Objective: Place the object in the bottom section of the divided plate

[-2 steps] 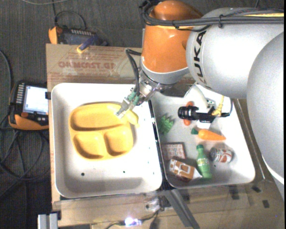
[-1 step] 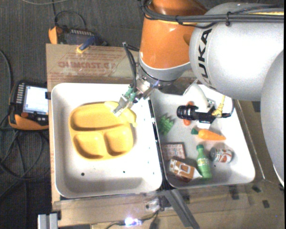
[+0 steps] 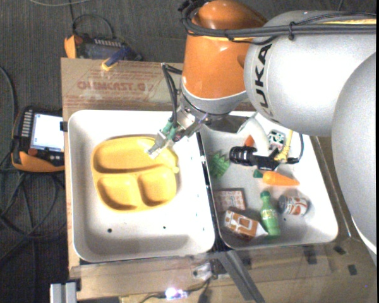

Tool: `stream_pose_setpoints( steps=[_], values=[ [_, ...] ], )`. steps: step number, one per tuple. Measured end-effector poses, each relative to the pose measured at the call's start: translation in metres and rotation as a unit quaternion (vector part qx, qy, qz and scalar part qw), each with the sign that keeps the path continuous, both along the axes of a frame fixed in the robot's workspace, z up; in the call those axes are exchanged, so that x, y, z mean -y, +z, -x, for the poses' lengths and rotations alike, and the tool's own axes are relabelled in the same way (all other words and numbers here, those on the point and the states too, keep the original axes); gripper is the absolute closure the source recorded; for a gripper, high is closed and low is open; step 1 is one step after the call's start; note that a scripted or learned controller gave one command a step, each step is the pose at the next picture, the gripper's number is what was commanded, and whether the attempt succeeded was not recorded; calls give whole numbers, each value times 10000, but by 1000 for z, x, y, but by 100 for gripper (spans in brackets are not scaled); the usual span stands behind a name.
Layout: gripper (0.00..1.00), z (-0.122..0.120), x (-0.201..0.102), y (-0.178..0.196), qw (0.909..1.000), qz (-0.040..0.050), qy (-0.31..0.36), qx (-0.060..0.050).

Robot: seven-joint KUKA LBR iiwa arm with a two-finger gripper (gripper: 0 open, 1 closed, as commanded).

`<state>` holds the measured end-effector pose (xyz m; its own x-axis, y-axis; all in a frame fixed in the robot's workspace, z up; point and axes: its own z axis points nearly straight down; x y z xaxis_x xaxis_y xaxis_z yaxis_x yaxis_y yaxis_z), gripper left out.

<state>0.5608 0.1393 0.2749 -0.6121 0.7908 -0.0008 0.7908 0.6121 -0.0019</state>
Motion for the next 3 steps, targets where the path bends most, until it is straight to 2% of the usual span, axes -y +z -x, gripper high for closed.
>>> stream_pose_setpoints(
  steps=[1, 2, 3],
  values=[
    [100, -26, 0, -6, 10000, 9, 12, 3],
    [100, -12, 15, -51, 9994, 3, 352, -8],
    [100, -28, 37, -40, 9996, -8, 276, 1]
  ],
)
